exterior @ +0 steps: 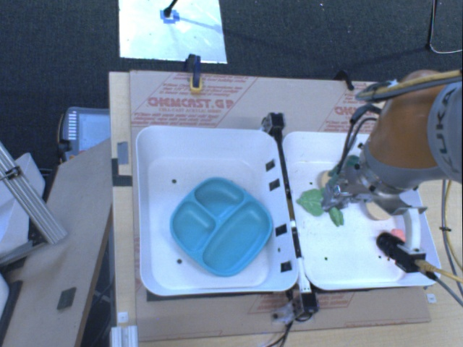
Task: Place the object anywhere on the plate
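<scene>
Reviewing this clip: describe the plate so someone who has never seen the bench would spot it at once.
Start from the two white bins side by side and take the left bin, the one away from the arm. The plate lies flat near its middle, turned at an angle to the walls. It is light blue, rounded-square and split into three compartments, unlike the small green object in the right bin.

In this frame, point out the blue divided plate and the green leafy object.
blue divided plate (221,225): camera view, on its central ridge.
green leafy object (312,200): camera view, on its broad leaf.
</scene>
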Robot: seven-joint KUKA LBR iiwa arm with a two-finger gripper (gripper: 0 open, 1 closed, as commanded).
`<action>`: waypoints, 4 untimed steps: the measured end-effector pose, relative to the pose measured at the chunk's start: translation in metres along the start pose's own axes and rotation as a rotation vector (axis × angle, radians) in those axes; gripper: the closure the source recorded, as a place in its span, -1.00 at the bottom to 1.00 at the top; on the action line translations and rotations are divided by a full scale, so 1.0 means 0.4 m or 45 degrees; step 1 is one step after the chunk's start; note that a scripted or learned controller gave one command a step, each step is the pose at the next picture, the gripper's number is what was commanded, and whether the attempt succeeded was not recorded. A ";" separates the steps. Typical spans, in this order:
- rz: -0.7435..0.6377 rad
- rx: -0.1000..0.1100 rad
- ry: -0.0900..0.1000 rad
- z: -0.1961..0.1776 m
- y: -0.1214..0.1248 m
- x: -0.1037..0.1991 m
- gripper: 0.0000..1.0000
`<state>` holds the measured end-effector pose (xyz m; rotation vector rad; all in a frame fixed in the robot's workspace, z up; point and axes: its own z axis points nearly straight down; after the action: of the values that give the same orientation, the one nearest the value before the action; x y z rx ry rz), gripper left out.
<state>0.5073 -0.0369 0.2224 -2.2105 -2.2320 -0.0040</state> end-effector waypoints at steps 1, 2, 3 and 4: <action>-0.003 -0.001 0.000 -0.018 -0.008 0.154 1.00; -0.002 0.000 0.000 -0.010 0.018 0.298 1.00; -0.001 0.001 0.000 -0.021 0.002 0.433 1.00; 0.010 0.001 -0.002 -0.025 0.005 0.414 1.00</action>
<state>0.5076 0.1289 0.2326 -2.2197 -2.2237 -0.0016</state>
